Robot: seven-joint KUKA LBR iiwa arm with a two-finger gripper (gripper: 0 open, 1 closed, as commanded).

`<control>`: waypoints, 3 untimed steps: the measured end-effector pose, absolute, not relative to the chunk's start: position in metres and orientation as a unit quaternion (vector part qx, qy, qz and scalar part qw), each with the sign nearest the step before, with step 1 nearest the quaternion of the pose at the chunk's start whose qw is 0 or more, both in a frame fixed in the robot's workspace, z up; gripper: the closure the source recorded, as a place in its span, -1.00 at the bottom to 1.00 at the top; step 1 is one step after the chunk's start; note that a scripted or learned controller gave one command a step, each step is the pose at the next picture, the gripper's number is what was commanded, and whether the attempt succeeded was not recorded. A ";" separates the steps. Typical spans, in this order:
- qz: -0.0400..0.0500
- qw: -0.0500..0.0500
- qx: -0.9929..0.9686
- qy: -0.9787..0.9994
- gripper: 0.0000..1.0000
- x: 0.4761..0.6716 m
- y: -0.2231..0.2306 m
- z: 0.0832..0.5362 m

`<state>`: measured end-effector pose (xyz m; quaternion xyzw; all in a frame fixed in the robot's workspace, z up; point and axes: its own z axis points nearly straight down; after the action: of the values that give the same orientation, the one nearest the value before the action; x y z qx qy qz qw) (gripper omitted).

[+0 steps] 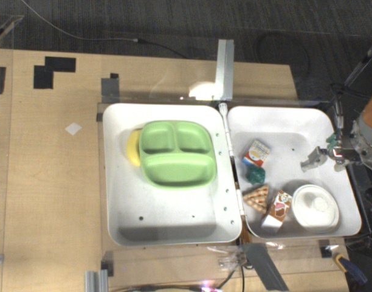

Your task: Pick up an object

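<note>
Green divided plate (176,152), yellow object (132,148), white bowl (315,205), teal toy (256,175).

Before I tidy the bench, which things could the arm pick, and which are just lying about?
Pickable, right bin: small carton, teal toy, pizza slice toy, second carton, white bowl; gripper nearby.
Lying about: green divided plate, yellow object in left bin.

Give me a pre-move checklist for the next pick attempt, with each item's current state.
1. Gripper above the right bin: ok.
2. Nothing between the fingers: ok, none seen.
3. Finger opening: cannot tell.
4. Targets in reach: white bowl, small carton, teal object lie in that bin: ok.
5. Room around targets: pizza slice toy and milk carton crowd together: not ok.
6. Green tray lies in the left bin, away from the arm's path: ok.
</note>
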<state>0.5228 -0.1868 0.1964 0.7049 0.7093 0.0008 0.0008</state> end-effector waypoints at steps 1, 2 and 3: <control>0.002 0.003 0.677 0.736 -1.00 0.512 -0.150 0.096; 0.002 0.003 0.599 0.801 -1.00 0.582 -0.125 0.114; 0.003 0.005 0.531 0.847 -1.00 0.571 -0.089 0.089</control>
<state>0.5707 -0.0886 0.0886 0.5314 0.8471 0.0027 0.0051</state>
